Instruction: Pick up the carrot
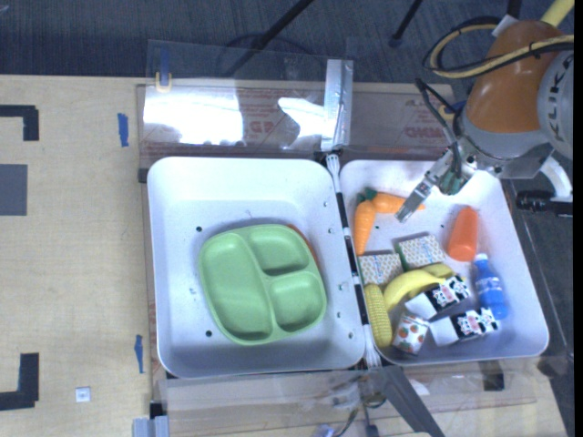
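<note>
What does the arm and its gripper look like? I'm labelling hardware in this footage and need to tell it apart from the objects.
The arm is grey with a broad orange band above the wrist, and yellow and black cables loop over its top. Its gripper is slim and dark grey, with two narrow fingers.

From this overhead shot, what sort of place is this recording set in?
Most likely a robotics lab bench for pick-and-place trials: two white bins side by side, toy food such as a carrot and banana, and stand legs and cables on grey carpet.
</note>
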You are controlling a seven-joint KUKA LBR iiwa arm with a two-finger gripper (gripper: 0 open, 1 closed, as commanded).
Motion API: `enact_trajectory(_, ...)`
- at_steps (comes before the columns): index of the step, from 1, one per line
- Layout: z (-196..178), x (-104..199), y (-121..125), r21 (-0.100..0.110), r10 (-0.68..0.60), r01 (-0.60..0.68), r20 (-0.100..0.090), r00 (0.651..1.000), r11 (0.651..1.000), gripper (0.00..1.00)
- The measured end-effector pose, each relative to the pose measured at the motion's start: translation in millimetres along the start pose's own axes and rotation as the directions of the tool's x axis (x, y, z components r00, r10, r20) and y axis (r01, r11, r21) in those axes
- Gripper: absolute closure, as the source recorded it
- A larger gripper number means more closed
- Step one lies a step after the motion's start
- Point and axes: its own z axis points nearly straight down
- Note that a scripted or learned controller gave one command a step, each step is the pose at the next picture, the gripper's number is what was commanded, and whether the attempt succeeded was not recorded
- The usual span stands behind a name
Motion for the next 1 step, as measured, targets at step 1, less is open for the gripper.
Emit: enact_trajectory(1, -11.3, -25.3, -11.6, -0.002, -0.272, 0.272, 0.003, 0.962, 0.962, 0.0)
